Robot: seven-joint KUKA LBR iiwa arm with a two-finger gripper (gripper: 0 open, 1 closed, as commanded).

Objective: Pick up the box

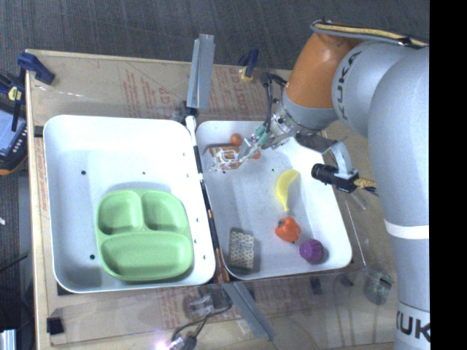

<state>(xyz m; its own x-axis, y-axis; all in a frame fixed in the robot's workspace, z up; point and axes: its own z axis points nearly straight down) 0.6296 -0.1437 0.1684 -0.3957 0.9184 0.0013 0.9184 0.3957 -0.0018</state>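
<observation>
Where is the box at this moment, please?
The box lies in the right bin, at its far left corner, beside the end effector and left of the banana.

Floor (109, 13): dark grey carpet with a fine ribbed weave, seen along the top and left edges.

Bench (117, 86): pale wood board, light tan, printed with faint red lettering and lines — it lies at a slight angle across the view.

Clamps: a blue clamp (35, 67) at the board's far left corner; a second blue clamp (249, 60) on its far edge, near the middle.

Metal bar (200, 71): grey, upright on the far edge of the board.

Light: even and diffuse — one bright glare spot (162, 339) on the near edge.
</observation>
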